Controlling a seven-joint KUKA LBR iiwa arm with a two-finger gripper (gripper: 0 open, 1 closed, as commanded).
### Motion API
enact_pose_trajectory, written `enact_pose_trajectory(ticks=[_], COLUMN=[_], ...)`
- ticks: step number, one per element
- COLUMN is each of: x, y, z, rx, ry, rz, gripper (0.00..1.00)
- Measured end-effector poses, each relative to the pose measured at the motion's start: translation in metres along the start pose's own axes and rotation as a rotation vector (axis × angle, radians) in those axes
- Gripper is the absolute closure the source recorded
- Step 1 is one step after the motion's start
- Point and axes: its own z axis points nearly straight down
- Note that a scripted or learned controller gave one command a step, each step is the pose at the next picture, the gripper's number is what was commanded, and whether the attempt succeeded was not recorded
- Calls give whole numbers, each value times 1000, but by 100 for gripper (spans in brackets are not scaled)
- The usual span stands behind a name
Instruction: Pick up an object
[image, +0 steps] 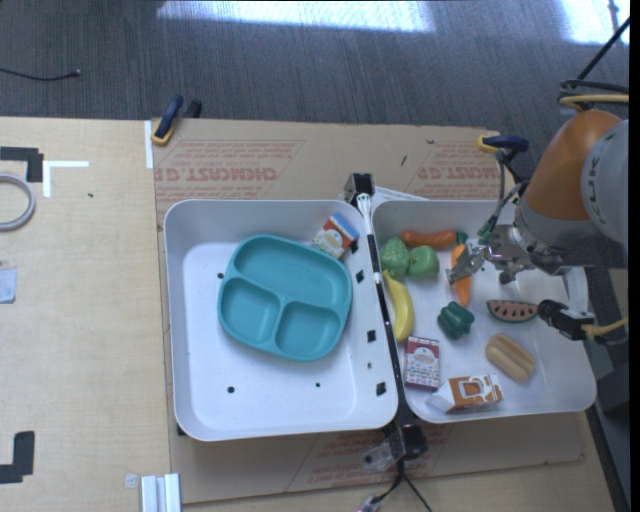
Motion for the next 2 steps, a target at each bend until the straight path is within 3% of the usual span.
enact_pose_trajectory(ticks=[1,2], x=[0,66], y=[1,-24], z=[-10,-103], rx=[-2,-1], ry=[-1,0], rz=[0,-4], gripper=[100,100])
